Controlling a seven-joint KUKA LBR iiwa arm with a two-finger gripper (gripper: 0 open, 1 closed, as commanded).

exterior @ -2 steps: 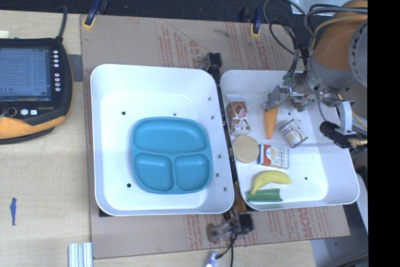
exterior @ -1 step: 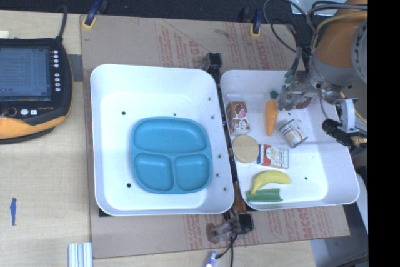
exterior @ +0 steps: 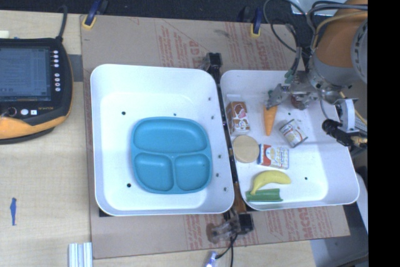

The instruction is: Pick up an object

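Observation:
The right bin [exterior: 325, 187] holds several small items. An orange carrot [exterior: 269, 120] lies pointing toward the near side, with a brown packet [exterior: 237, 117] to its left and a small tin can [exterior: 292, 133] to its right. Closer to the front lie a tan round disc [exterior: 245, 149], a white carton [exterior: 274, 156], a yellow banana [exterior: 270, 179] and a green piece [exterior: 264, 196]. My gripper [exterior: 282, 95] hangs low over the far part of this bin, just above the carrot's thick end. I see nothing held in it.
The left bin [exterior: 112, 90] contains a blue divided plate [exterior: 170, 154]. A tablet-style pendant [exterior: 28, 81] lies on the bench at far left. Cables loop above the arm's orange band [exterior: 337, 34] at the right. Clamps sit at the cardboard's far edge.

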